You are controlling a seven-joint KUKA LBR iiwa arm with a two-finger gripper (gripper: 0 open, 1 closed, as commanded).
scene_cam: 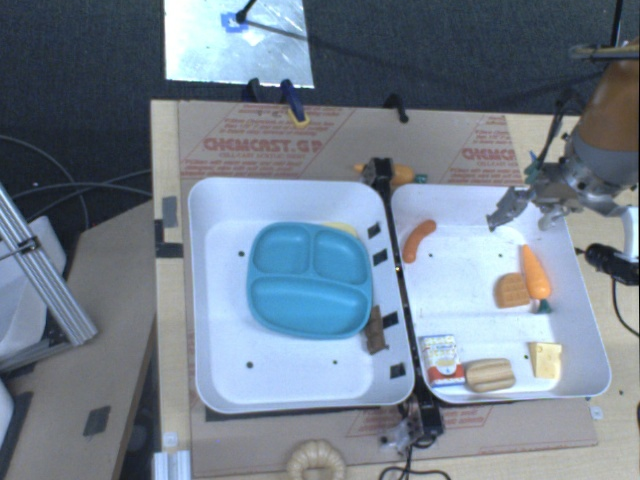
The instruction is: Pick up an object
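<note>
Camera view gives you the gripper point(527, 208) spread wide with nothing between its fingers, hanging over the upper right corner of the right bin point(590, 353). Below it you see a carrot point(535, 273) touching a waffle point(512, 291). A sausage point(417, 239) lies near the bin's left wall. The left bin point(215, 268) holds a blue plate point(308, 278).

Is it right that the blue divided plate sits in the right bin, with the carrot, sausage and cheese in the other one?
Not quite. The camera view shows the blue divided plate in the left bin. The carrot, sausage and cheese are indeed in the other one, the right bin.
</note>
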